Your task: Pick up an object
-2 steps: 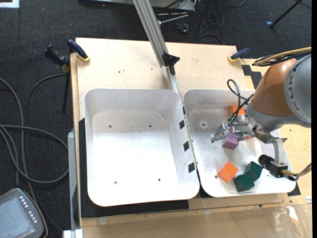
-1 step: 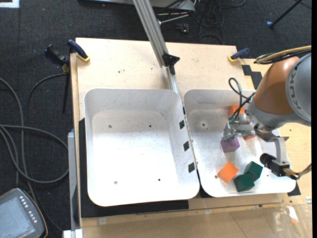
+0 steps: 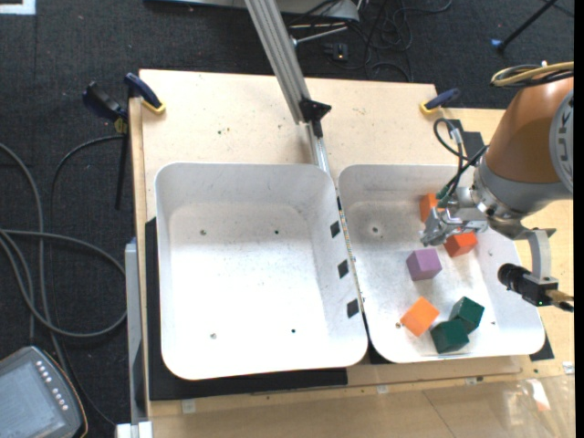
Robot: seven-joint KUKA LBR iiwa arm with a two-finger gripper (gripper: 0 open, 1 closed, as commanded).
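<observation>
Blocks [image 3: 423, 265] in the right bin [image 3: 383, 199]

Dark carpet floor [image 3: 64, 135] surrounds a pale wooden bench [image 3: 237, 117]; black cables [image 3: 36, 272] trail left, a metal strut [image 3: 274, 35] slants overhead, clamps [image 3: 146, 94] grip corners.

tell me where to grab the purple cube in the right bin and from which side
Take the purple cube from straight above, fingers closing on two opposite side faces. It sits flat on the right bin floor, top face clear. The gripper and a red-orange block crowd its upper right, so probably close across the other two faces, upper left and lower right, where bare floor lies alongside.
</observation>
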